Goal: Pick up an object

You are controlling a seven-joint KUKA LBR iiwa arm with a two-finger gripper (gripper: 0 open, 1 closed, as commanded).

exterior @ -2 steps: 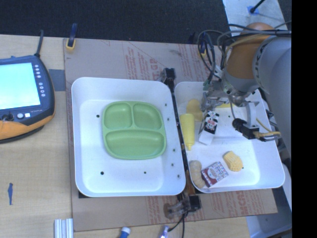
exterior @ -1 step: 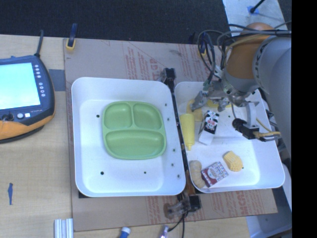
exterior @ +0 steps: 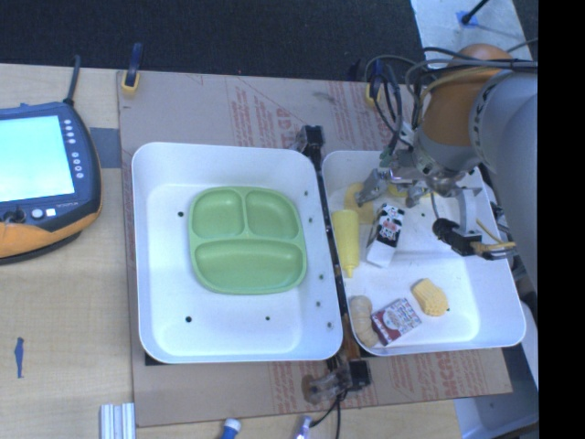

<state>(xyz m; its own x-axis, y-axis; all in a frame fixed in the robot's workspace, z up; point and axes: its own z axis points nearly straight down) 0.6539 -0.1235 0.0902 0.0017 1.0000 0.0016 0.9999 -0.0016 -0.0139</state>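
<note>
Camera view from above has our gripper (exterior: 395,187) low over the far end of the right bin (exterior: 494,329); whether it is open or closed we cannot tell from this slant. Nothing appears held. Nearest beneath it we see the small black-and-white carton (exterior: 387,234), with the yellow piece (exterior: 345,238) just beside it against the bin wall. Farther forward lie the red-and-white packet (exterior: 397,319) and the corn-like toy (exterior: 430,297). We judge the carton the best target: we should centre over it, straddle its narrow sides, and avoid nudging the yellow piece.
</note>
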